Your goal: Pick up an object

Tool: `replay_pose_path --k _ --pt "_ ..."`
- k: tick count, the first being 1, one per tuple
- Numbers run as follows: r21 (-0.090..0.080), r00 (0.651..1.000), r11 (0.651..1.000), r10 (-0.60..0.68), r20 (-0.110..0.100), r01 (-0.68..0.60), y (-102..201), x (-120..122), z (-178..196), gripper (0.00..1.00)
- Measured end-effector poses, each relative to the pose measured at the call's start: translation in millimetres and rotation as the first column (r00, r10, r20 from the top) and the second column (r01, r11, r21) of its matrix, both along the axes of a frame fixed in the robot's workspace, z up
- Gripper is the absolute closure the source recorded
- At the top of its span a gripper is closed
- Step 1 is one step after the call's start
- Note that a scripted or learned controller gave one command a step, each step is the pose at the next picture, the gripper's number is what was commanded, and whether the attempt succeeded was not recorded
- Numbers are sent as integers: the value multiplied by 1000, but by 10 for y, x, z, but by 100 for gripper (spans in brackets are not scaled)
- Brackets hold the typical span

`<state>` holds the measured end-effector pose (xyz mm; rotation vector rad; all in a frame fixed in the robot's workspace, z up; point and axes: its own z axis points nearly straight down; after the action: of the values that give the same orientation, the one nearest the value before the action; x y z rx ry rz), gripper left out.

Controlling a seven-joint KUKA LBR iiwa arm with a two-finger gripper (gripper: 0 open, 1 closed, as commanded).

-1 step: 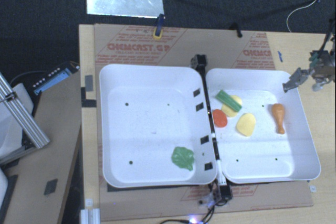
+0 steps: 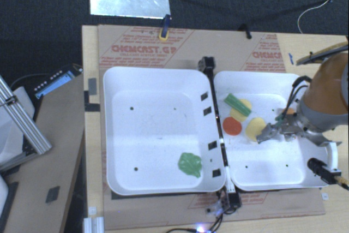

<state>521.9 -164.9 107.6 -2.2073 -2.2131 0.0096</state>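
Green lump (image 2: 190, 164): near corner of the left bin (image 2: 117, 133), well apart from the arm.
Gripper (image 2: 264, 135): low in the right bin (image 2: 272, 177); finger state cannot be told.
Yellow piece (image 2: 254, 127): touching or just left of the gripper tip, nearest target.
Red disc (image 2: 233, 126): further left.
Green block (image 2: 238, 104): beyond, lying diagonally.

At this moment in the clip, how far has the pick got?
Done: the gripper has reached the right bin and sits beside the yellow object. In hand: nothing visibly lifted; the grasp cannot be confirmed. Left: closing on an item and raising it. The red disc, green block and green lump lie undisturbed.
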Motion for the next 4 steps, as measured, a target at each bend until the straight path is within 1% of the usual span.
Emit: replay_pose_path --k 1,2,3,4 --pt "-7 1000 1000 8 24 -8 333 953 -235 0" --pt "-7 1000 1000 3 21 -3 300 920 -116 100" --pt "-5 999 1000 9 34 -9 1065 436 1753 100" --pt "-7 999 1000 7 35 -6 1345 558 3076 100"
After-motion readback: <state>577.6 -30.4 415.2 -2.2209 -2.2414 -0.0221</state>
